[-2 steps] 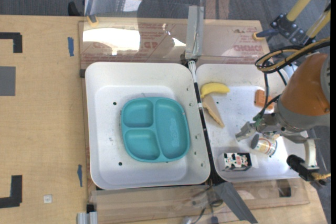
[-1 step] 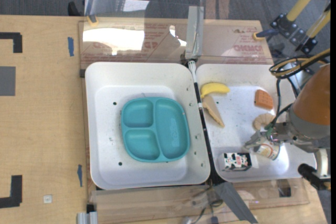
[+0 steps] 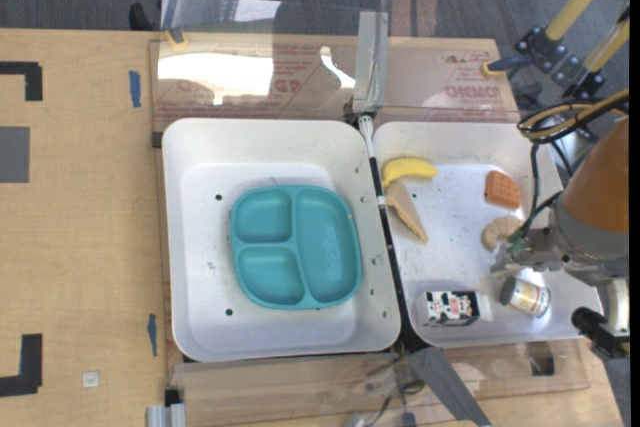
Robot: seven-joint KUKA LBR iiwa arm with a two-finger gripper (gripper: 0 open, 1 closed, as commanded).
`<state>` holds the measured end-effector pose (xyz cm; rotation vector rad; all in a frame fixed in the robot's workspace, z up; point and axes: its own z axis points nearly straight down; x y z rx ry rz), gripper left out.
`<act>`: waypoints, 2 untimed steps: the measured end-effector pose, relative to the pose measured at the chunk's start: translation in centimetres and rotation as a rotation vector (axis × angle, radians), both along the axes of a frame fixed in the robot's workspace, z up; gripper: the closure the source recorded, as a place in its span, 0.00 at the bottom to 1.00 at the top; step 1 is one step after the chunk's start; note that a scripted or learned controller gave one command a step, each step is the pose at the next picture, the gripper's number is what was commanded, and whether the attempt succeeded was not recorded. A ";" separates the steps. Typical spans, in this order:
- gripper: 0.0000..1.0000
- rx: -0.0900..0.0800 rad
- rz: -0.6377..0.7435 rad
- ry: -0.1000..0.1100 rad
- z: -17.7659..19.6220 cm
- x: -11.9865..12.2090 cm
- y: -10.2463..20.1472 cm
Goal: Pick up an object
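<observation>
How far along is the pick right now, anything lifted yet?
Nothing looks lifted yet. The banana, cone, orange piece and small carton all lie on the right bin floor. In hand: the claw is low at that bin's right side, over the silver can. Left: grasping and raising an object.
</observation>
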<state>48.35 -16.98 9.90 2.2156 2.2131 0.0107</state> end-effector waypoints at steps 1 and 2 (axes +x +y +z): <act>0.00 0.001 0.000 0.002 -0.1 -0.1 0.0; 0.00 0.005 0.014 0.000 9.1 13.3 8.9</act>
